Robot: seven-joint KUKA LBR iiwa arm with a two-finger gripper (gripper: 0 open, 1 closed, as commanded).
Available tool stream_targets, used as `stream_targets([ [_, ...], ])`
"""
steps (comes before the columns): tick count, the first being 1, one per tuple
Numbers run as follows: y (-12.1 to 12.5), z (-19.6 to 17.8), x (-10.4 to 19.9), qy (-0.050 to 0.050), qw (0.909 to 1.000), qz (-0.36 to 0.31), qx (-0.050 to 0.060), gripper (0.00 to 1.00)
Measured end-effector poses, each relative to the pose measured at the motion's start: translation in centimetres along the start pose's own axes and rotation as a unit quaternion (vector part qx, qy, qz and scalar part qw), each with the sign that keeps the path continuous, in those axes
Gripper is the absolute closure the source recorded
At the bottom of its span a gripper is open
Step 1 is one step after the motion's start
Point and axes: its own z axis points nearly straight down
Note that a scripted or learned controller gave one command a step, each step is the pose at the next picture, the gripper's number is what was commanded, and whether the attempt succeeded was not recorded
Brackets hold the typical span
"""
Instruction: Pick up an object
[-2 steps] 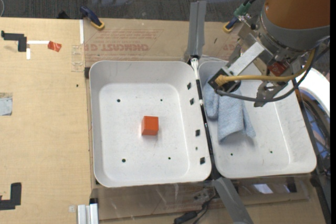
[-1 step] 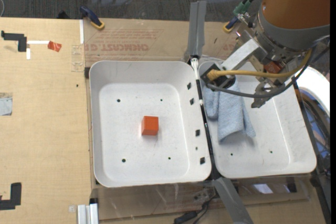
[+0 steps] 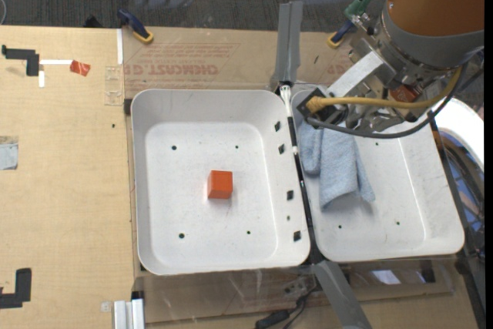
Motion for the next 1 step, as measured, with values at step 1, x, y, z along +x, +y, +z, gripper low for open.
stream_targets([
  [1, 3.49, 0.88, -1.66, 0.001, 0.9998, 0.020, 0.001, 1.00],
])
